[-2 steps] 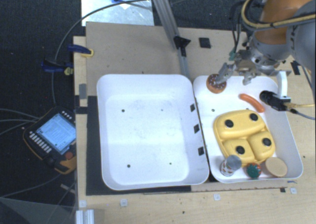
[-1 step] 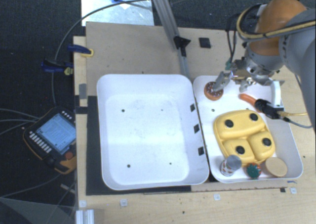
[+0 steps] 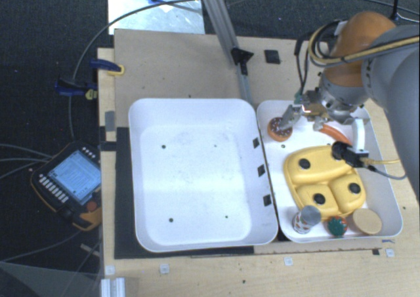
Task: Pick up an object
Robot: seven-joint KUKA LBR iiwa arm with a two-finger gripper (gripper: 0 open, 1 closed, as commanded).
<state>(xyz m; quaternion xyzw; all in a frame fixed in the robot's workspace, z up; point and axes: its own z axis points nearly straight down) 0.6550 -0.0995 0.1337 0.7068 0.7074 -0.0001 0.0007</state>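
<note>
At the left of the frame a handheld control pendant with a lit blue screen (image 3: 71, 181) lay on the dark floor beside the tan board surface (image 3: 177, 59). The large shallow white bin (image 3: 141, 158) at centre held nothing to grasp, so the step belonged to the smaller white bin (image 3: 392, 214) at right.

There, a small round brown-and-orange disc (image 3: 280, 132) sat at the upper left corner, with the two-finger tool (image 3: 293, 115) just above it, slanting down from the grey arm; whether it was open or closed could not be told. Below lay a large yellow moulded plastic piece with dark holes (image 3: 325, 176), and along the bottom edge a grey-capped small cylinder (image 3: 306, 218), a green ball (image 3: 336, 226) and a tan round disc (image 3: 368, 221). An orange-red curved strip (image 3: 336, 132) lay upper right.

The disc looked the nearest target. A good grasp would probably mean centring over it, descending straight, and keeping clear of the bin wall close beside it.
</note>
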